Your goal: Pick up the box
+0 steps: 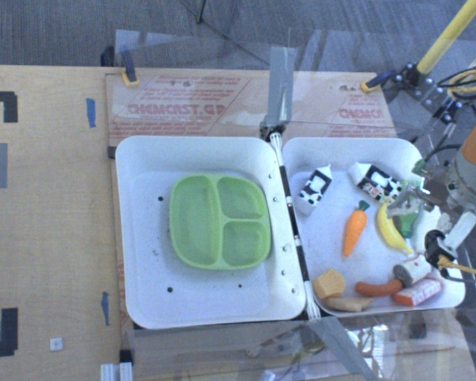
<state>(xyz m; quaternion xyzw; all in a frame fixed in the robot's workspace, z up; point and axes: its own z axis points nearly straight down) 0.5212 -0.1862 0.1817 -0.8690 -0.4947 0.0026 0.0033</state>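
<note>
A black-and-white cow-print box point(378, 183) lies near the back of the right bin point(341, 146). A second cow-print carton point(313, 189) stands by that bin's left wall. A small red-and-white box point(419, 293) rests at the front right corner. My gripper point(408, 203) reaches in from the right and hovers low just right of the first cow-print box, above a yellow banana point(389, 228). I see nothing held in it. The grey arm point(470, 173) rises behind it at the right edge.
The right bin also holds an orange carrot point(354, 228), a red sausage point(378, 287), a bread piece point(329, 282) and a green item point(408, 222) by the gripper. A green divided plate point(220, 221) lies in the left bin point(143, 213). Cables run along the right side.
</note>
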